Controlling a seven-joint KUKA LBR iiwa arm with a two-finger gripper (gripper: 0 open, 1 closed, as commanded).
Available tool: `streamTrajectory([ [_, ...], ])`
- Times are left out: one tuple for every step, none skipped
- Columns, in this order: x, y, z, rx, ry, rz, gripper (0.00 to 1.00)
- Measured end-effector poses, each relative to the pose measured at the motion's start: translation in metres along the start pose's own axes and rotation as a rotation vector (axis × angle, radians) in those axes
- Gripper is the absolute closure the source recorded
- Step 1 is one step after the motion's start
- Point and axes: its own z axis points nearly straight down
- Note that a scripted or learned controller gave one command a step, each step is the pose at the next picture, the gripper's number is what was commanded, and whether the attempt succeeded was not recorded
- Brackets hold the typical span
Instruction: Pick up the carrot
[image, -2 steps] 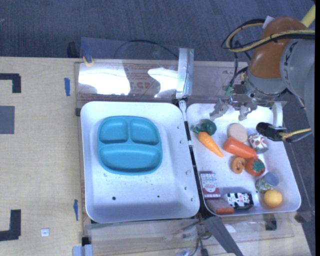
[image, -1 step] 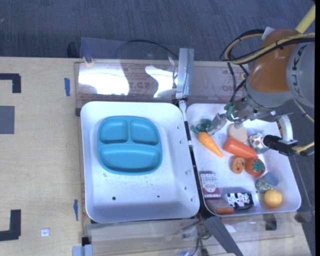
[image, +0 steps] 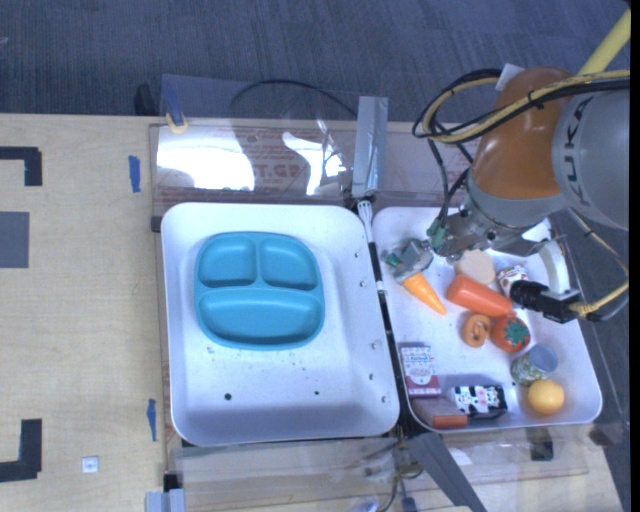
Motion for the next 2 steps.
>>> streamTrajectory([
  [-0.069,-0.024,0.06,0.005,-0.001,-0.033,0.0],
  [0.02,-0.068,-0.001,-0.002,0.0,0.129,0.0],
])
